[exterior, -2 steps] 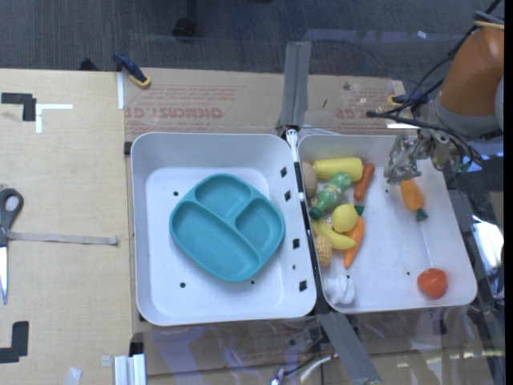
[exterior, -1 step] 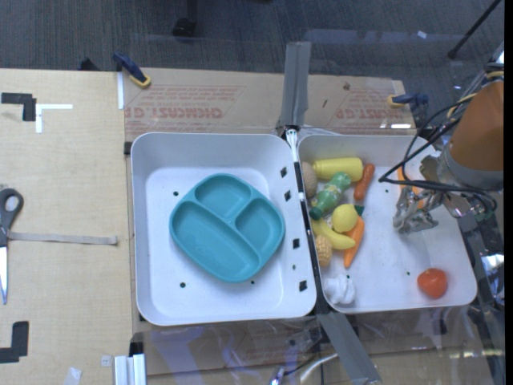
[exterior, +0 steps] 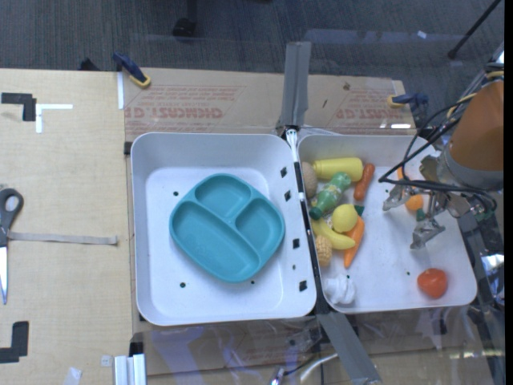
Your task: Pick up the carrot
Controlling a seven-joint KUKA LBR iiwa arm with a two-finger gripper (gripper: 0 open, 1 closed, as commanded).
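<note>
Side by side on the bench (exterior: 64, 183), two shallow white bins are seen. Within the left bin (exterior: 152, 295) a teal divided plate (exterior: 228, 227) is laid, its three compartments bare and its outline turned at a slant to the bin walls.

Toy food is gathered in the right bin (exterior: 385, 295), mostly against its left wall. A yellow piece (exterior: 337, 168) is set at the top of the heap, with a green bottle-like item (exterior: 327, 196) below it and a lemon (exterior: 345, 217) lower still. A banana (exterior: 325, 233) and a corn cob (exterior: 323, 251) are lined up near the divider, and a small white item (exterior: 341, 289) is found at the bin's near-left corner. Two carrot-like orange pieces can be made out: a slim reddish one (exterior: 364, 181) leaning just beside the yellow piece, and the carrot (exterior: 353, 242) — orange, tapered, pointing down — pressed against the lemon's lower right. A red tomato (exterior: 433, 283) is set well apart near the bin's lower right, and a small orange item (exterior: 414, 202) is partly hidden behind the gripper.

The gripper (exterior: 409, 219) is held over the right half of this bin, its metal fingers (exterior: 425, 233) spread apart, with nothing gripped between them — the carrot is left untouched, well to their left.
</note>
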